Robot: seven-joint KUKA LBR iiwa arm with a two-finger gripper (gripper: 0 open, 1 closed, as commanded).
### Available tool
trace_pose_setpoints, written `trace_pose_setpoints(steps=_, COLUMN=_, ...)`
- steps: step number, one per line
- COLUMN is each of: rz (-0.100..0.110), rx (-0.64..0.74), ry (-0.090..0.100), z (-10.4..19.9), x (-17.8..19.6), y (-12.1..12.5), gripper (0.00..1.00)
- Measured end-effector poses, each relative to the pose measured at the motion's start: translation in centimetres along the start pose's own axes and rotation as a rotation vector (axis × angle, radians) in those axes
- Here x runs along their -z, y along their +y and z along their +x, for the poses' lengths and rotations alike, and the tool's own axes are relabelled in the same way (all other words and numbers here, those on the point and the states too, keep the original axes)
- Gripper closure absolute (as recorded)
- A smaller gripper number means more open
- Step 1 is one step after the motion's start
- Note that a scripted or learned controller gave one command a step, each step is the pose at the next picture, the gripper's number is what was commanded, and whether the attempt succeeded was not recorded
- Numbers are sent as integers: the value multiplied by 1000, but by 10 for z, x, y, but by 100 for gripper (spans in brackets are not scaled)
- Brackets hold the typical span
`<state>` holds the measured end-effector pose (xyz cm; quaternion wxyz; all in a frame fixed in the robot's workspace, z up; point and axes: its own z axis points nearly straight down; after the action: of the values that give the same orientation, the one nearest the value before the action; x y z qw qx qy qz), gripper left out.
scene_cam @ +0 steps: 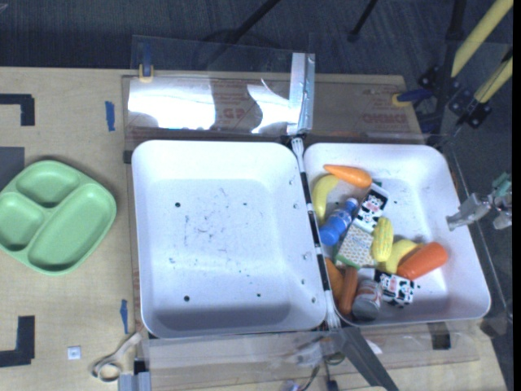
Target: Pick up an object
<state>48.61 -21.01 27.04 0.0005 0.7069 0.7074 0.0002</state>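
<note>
My arm waited at the right edge of the bench while toy food lay heaped in the right bin.

Two white bins sat side by side: the left bin (216,235) bare, the right bin (431,177) crowded along its left wall. My pincer (476,210) hung at that bin's right rim, too small and blurred for me to tell whether it was spread or pressed together. Largest in the heap, an orange carrot (423,259) lay at the pile's right side with bare floor beyond it; I judged it light, stiff and smooth, best pinched across its middle. Beside it lay a corn cob (382,239), a banana (324,195) and a blue bottle (335,225), packed touching, leaving little room between them.
</note>
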Motion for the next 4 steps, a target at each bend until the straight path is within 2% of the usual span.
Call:
trace_pose_setpoints(steps=1, rz=-4, rx=90, ry=4, z=1, x=-164, y=-4, gripper=0)
trace_pose_setpoints(steps=2, rz=-21, rx=-510, ry=-5, z=60, x=-177, y=21, gripper=0)
trace_pose_setpoints(steps=3, rz=-20, rx=-506, ry=-3, z=62, x=-169, y=21, gripper=100)
trace_pose_setpoints(steps=4, rz=3, rx=-473, ry=0, z=133, x=-86, y=29, gripper=100)
